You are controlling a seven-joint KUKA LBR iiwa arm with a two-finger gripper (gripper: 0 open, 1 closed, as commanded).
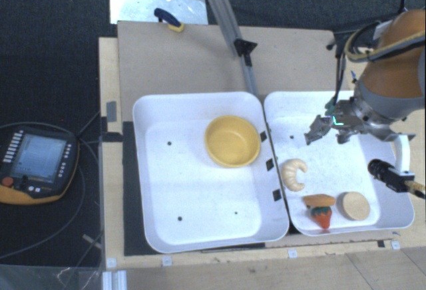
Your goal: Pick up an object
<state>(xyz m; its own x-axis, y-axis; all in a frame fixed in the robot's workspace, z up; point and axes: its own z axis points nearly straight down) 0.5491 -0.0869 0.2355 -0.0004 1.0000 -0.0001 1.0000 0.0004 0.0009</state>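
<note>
My gripper [329, 134] hangs over the upper middle of the right bin [293, 108], its two fingers spread apart and nothing between them. Below and to its left a pale croissant [293, 173] lies on the bin floor. Near the front wall sit a small orange-brown piece [319, 200], a red strawberry-like toy [323, 216] just under it, and a round tan disc [353, 205]. In the left bin [166, 215] a yellow bowl [231, 141] stands upright near the dividing wall.
The grey arm with its orange band [399, 56] enters from the upper right, above the right bin's far corner. A slanted metal pole [226, 12] crosses the bench behind the bins. A control pendant [33, 162] lies on the floor at left.
</note>
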